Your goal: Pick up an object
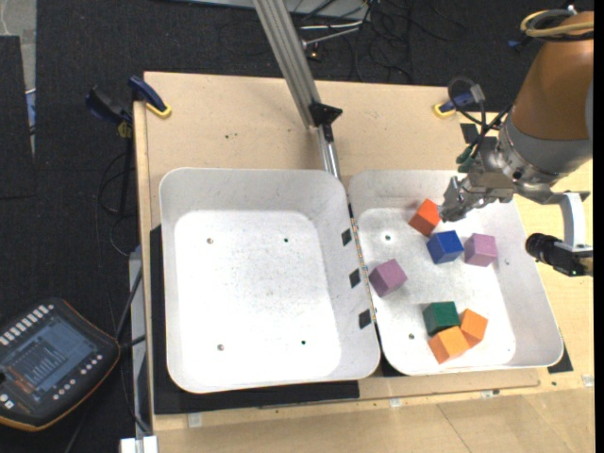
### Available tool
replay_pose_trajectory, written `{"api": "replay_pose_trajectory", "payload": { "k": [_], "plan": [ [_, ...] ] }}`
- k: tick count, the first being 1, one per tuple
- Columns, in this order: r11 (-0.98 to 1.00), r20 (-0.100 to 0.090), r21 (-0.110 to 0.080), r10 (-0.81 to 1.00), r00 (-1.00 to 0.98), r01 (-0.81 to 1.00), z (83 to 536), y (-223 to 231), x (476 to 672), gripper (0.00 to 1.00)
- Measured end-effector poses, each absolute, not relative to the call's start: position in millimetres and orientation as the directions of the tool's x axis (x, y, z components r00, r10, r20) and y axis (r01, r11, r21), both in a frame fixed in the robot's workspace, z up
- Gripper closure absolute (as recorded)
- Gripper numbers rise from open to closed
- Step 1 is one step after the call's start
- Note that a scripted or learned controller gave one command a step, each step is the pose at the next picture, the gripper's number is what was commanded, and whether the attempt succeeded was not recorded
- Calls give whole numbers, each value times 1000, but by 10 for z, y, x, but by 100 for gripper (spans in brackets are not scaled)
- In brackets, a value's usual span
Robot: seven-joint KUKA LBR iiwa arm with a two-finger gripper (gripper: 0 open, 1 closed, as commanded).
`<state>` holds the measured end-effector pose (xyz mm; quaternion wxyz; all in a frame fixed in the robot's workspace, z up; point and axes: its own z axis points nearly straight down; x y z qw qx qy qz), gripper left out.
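The right bin (396,194) holds several small blocks. A red-orange block (425,217) lies near its back, with a blue block (444,245) and a purple block (480,249) just in front of it. A second purple block (387,276) sits near the bin's left wall. A green block (440,316) and two orange blocks (472,326) (449,344) cluster at the front. My gripper (453,205) is low over the back of this bin, its tip right beside the red-orange block's right side and above the blue block.
The left bin (245,281) sits beside the right one, sharing a middle rim. A slanted metal pole (288,50) ends at the back between the bins. Clamps (151,97) (455,100) grip the board's back corners. A teach pendant (47,361) lies at the lower left.
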<state>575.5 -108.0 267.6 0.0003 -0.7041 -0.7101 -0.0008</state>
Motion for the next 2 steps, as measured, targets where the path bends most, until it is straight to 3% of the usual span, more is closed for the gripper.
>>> {"api": "replay_pose_trajectory", "payload": {
  "k": [2],
  "plan": [
    [8,1,0,1000,-8,1000,2598,-174,5754,100]
  ]
}}
